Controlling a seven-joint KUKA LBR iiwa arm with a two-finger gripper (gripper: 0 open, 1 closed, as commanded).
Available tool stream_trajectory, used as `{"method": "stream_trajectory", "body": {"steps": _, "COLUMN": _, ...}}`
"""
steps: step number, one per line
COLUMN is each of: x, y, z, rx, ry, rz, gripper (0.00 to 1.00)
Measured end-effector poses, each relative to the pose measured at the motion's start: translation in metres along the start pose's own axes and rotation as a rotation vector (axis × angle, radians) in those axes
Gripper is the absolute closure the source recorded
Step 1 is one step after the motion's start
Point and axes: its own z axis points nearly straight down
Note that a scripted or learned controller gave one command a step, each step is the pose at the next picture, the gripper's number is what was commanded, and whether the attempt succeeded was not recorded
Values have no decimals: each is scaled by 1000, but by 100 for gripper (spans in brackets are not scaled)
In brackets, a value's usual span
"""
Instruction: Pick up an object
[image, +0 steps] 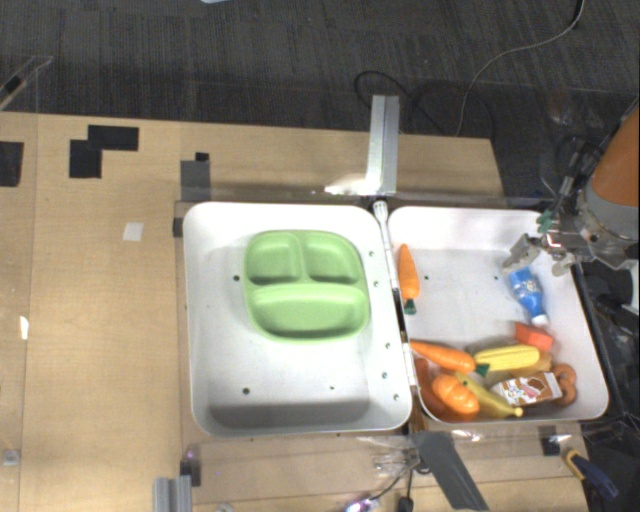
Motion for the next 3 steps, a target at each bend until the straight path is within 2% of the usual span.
{"method": "stream_trajectory", "body": {"steps": 1, "x": 6, "y": 8, "z": 75, "rx": -7, "ry": -2, "rz": 25, "gripper": 0}}
{"method": "stream_trajectory", "body": {"steps": 2, "x": 7, "y": 10, "z": 63, "rx": -12, "ry": -1, "rz": 23, "gripper": 100}}
{"method": "stream_trajectory", "body": {"steps": 3, "x": 50, "y": 5, "z": -38, "rx": -2, "ry": 0, "rz": 236, "gripper": 100}}
